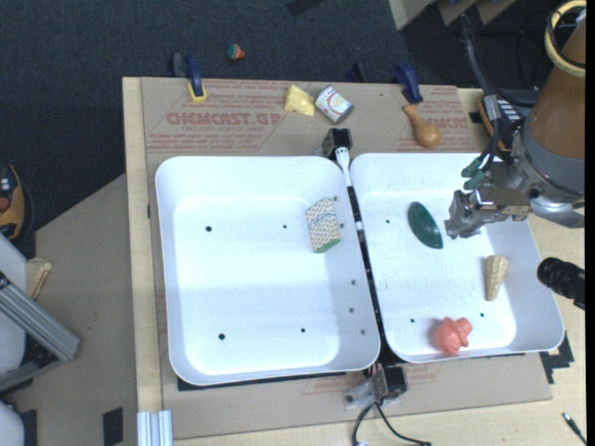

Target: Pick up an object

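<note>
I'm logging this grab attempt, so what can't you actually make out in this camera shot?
- Gripper, camera view: too small and blurred against the right bin to tell whether it touches the green object.
- Arm: cut off by the right edge.
- Patterned packet in the left bin: print too small to read.

On the brown board along the top of the frame lie a yellow wedge [299, 101], a small white box [334, 104] just beside it, and a wooden peg [422, 126] further right. Blue clamps [194, 77] grip the board's top edge.
</note>
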Robot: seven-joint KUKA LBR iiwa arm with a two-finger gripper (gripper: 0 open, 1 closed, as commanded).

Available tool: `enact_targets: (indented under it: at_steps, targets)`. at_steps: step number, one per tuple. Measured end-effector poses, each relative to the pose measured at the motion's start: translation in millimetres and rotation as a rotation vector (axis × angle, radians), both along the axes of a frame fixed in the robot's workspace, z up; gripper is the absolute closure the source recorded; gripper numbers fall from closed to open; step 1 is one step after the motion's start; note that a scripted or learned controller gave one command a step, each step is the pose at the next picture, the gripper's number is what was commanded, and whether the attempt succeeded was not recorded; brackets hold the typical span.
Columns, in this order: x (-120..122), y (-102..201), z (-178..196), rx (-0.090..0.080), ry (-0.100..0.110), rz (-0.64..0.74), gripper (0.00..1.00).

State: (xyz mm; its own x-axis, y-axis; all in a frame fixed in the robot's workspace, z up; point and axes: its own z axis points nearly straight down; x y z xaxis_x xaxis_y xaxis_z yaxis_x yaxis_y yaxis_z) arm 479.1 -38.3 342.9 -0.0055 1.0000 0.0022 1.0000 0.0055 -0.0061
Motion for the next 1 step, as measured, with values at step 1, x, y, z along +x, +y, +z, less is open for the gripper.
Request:
enact_targets:
  at_steps: [1]
  targets:
    - [0.6,-5.7,26.1,-0.003,-0.011,-0.005,1.0]
